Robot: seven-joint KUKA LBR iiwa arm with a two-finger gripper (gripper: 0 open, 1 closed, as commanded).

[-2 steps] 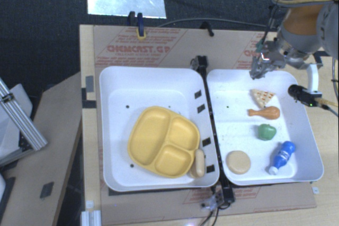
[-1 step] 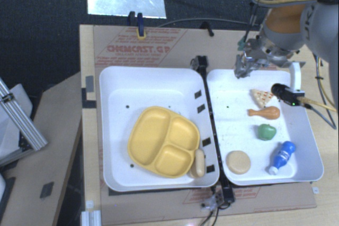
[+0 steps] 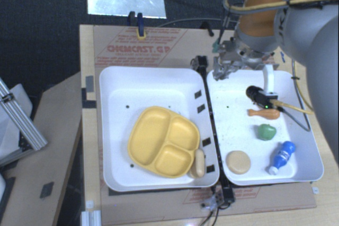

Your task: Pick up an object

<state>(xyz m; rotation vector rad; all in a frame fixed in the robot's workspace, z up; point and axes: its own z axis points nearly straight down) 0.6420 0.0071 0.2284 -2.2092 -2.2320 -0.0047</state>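
My gripper [image 3: 223, 70] hangs over the back left corner of the right bin [image 3: 233, 93], above bare floor. Nothing shows under it. Further right and nearer the front lie a thin orange piece [image 3: 263, 113], a small green lump [image 3: 266, 131], a blue bottle [image 3: 280, 156] on its side and a round tan disc [image 3: 238, 162]. All of them lie well apart from the gripper, towards the bin's front right.
The left bin [image 3: 122, 87] holds a yellow divided plate [image 3: 164, 141] with a beige roll [image 3: 198, 163] against its front right edge. A ridge [image 3: 207, 114] with black clips separates the two bins. The grey arm [image 3: 312, 34] fills the upper right.
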